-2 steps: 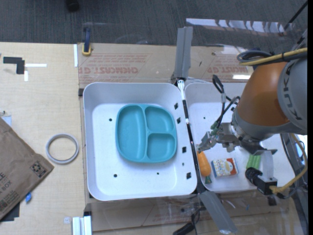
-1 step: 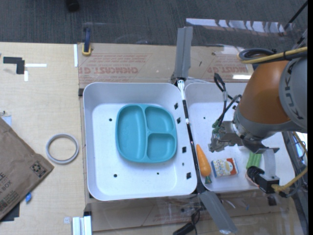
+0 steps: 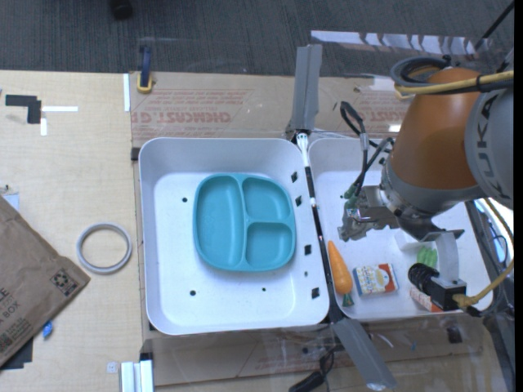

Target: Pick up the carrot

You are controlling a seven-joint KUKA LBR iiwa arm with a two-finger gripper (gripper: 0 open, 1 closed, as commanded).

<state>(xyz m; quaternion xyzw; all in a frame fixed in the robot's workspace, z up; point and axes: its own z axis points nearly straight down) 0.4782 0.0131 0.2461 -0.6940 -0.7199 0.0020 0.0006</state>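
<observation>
Carrot (image 3: 339, 269): orange, tapered, smooth, lying at 7 o'clock in the right bin (image 3: 327, 160), hard against the bin's left wall, thick end toward the front. Green stub at the front tip, hard to make out.

Gripper (image 3: 351, 225): metallic, hung with cables, hovering over the middle of the right bin at about 1 o'clock from the carrot, near but apart from it. Nothing visible between the fingers; open or closed cannot be told from this slanted angle.

Arm (image 3: 437, 137): glossy orange dome over grey casing, covering the bin's 3 o'clock side.

Small box (image 3: 375, 279): flat, rectangular, printed red and white, just beside the carrot at its 3 o'clock.

Green object (image 3: 427, 256): partly hidden, at 4 o'clock in the right bin.

Left bin (image 3: 159, 243): shallow white plastic, rounded corners, holding a teal divided plate (image 3: 244, 221), three compartments, matte.

Tape ring (image 3: 104, 247): pale hoop on the wooden bench at 9 o'clock.

Cardboard box (image 3: 24, 276): brown, at 8 o'clock.
</observation>
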